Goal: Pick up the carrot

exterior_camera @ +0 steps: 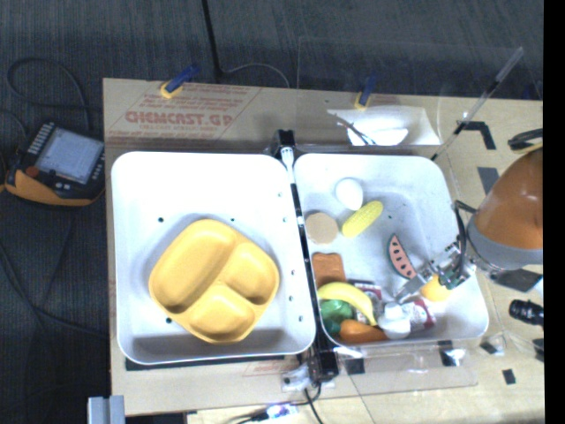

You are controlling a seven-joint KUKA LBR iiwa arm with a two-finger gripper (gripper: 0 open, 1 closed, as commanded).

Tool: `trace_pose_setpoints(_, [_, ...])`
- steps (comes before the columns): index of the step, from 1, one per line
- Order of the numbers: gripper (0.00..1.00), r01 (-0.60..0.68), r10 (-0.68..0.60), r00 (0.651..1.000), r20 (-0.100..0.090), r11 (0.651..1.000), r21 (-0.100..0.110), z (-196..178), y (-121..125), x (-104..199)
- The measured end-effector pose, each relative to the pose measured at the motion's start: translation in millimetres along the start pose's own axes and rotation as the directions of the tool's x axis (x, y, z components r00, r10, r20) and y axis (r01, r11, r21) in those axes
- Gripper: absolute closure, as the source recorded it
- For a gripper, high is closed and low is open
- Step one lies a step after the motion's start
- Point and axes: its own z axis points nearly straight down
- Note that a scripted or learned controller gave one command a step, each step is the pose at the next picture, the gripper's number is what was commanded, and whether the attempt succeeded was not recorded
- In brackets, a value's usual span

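Several toys crowded the carrot (357, 330) at six o'clock of the right bin (441, 184), so the gripper (408, 291), grip state unreadable, risked snagging the banana (346, 297).

left of gripper: watermelon slice (399, 255), corn (362, 219), egg (349, 192), cookie (321, 228), banana (346, 298) | far left, other bin: yellow dish (214, 278)
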Motion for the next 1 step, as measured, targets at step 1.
trace_pose_setpoints(1, [1.00,-0.005,0.005,1.000,0.002,1.000,0.003,-10.2,-1.7,-1.9])
